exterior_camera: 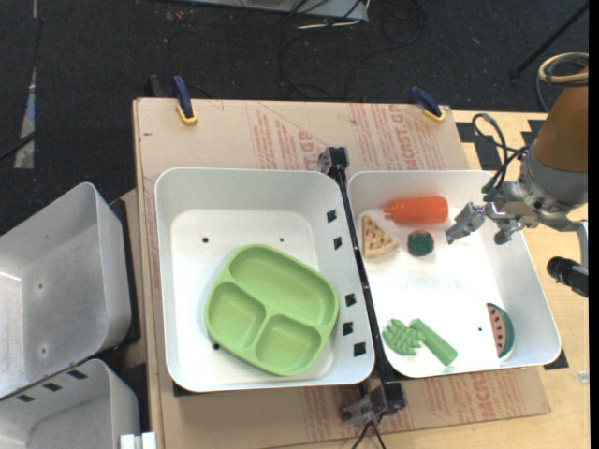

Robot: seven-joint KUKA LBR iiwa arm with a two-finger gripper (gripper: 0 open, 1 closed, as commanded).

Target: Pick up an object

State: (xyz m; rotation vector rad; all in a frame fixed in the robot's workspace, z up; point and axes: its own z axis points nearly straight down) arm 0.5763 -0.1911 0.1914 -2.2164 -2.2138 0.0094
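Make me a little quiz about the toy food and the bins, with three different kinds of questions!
1. True or false: the green divided plate lies in the left bin.
2. Which toy lies nearest the gripper? A) carrot B) watermelon slice C) green leafy toy
3. Fill in: the pizza slice lies in the ____ bin.

Key: 1 true. 2 A. 3 right; it rests near the divider in the right bin, beside the small dark green toy.

Fixed overhead camera, slanting down on both bins (168, 195)
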